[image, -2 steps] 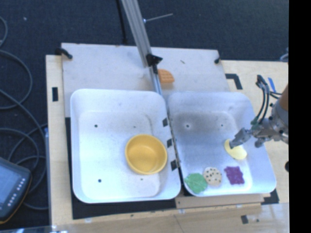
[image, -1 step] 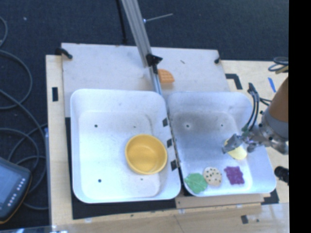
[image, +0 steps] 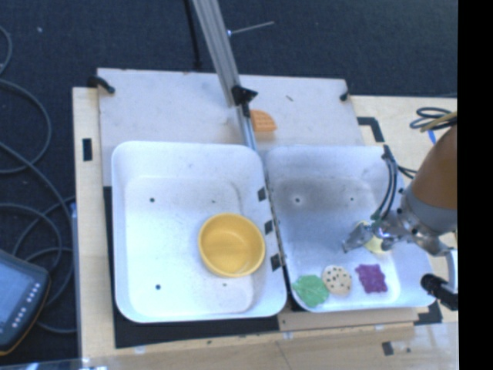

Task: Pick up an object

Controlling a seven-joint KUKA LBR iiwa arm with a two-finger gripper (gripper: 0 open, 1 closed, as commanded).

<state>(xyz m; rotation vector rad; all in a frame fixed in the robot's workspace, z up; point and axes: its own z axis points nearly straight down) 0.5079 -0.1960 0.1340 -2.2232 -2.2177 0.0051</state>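
Observation:
My gripper hangs low over the right side of the right bin, with the arm coming in from the right. A small pale yellow object lies right at the gripper's tip, partly hidden by it. Along the bin's front edge sit a green object, a round cream piece with dark dots and a purple object. A yellow bowl stands upright in the left bin, towards its right side.
An orange object lies on the white board behind the bins, beside a slanted metal rail. Cables run at the right edge. The divider between the bins carries small black clips.

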